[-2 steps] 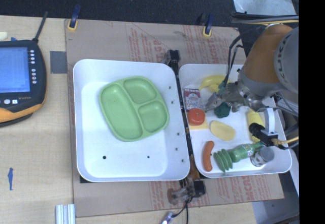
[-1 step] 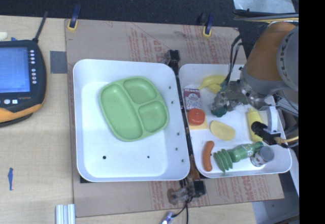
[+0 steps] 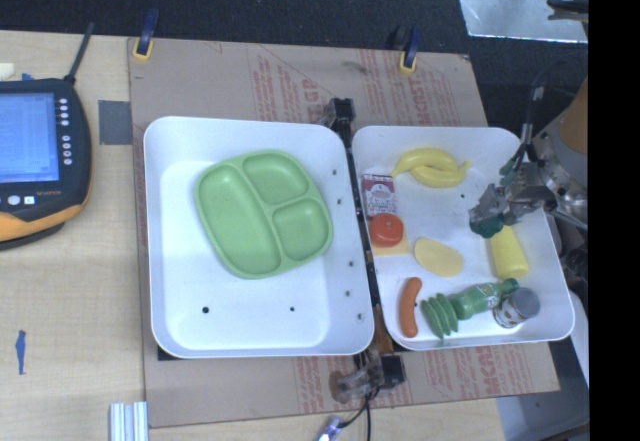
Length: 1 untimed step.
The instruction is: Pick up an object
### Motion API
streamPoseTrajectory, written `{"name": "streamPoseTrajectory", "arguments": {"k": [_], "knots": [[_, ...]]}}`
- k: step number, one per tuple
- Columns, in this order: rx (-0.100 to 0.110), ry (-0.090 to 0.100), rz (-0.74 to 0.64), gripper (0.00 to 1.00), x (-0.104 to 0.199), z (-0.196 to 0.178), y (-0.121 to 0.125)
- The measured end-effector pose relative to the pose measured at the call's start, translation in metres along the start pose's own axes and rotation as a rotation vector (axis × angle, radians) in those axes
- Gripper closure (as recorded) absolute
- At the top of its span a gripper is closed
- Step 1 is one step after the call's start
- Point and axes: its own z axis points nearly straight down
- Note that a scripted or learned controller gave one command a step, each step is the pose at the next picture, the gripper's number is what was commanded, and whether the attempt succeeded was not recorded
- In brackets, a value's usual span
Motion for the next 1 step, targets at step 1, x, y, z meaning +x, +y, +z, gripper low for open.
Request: {"name": "streamPoseTrajectory", "arguments": {"k": [1], "knots": [[0.003,0.001,-0.004,1.0,0.1037,0.0124,0.002]]}}
